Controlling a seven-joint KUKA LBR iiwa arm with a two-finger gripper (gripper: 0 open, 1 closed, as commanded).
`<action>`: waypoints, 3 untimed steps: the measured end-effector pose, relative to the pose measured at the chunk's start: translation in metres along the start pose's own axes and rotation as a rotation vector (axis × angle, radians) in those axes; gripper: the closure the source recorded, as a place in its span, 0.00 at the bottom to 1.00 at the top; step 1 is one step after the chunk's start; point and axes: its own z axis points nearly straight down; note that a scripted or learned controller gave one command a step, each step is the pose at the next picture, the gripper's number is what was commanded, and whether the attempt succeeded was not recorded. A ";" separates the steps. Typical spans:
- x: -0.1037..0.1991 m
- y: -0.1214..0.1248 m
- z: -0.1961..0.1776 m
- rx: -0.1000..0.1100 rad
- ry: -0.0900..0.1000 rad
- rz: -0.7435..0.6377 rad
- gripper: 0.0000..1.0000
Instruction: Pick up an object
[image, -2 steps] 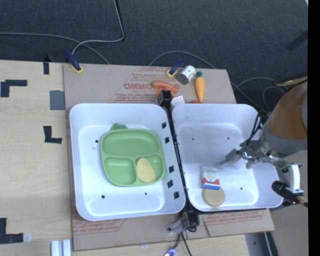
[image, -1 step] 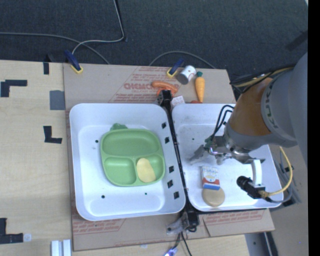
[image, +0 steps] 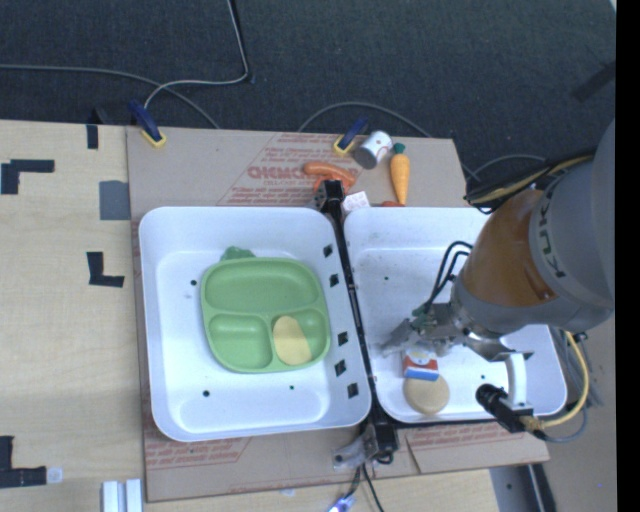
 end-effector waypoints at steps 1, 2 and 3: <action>-0.098 0.056 -0.054 -0.004 -0.004 0.001 0.00; -0.029 0.038 0.022 -0.004 0.000 -0.001 0.00; -0.005 -0.008 0.021 -0.008 -0.003 0.001 0.00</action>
